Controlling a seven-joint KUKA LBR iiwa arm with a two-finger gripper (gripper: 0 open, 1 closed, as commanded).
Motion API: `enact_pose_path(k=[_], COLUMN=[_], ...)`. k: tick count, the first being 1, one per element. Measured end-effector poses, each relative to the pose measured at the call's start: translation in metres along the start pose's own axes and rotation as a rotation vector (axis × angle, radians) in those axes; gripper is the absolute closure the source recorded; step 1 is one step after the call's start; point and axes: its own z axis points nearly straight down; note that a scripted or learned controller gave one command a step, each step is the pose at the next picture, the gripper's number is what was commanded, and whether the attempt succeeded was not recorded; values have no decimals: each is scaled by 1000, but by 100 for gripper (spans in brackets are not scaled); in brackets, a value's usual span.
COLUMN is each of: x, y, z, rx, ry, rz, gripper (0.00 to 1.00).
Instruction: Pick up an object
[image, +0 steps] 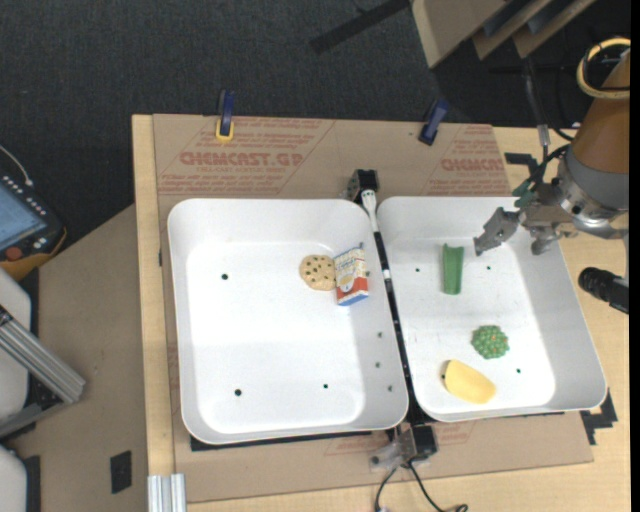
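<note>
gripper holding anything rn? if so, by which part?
Nothing held. The gripper is open above the right bin, with no object between its fingers; the green block lies apart.

Two glossy, smooth white plastic bins sit on a matt brown cardboard sheet

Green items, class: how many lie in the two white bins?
2, both in the right bin: a green stick near its upper middle, and a round green bushy piece lower down, just above the yellow item. None looks hidden.
</note>
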Motion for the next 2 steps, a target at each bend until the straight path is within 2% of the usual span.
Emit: enact_pose_path(k=[1,2], x=[27,28], y=[22,24], z=[78,143], rx=[8,7], ry=[3,2], rz=[-3,-1], gripper=[0,0])
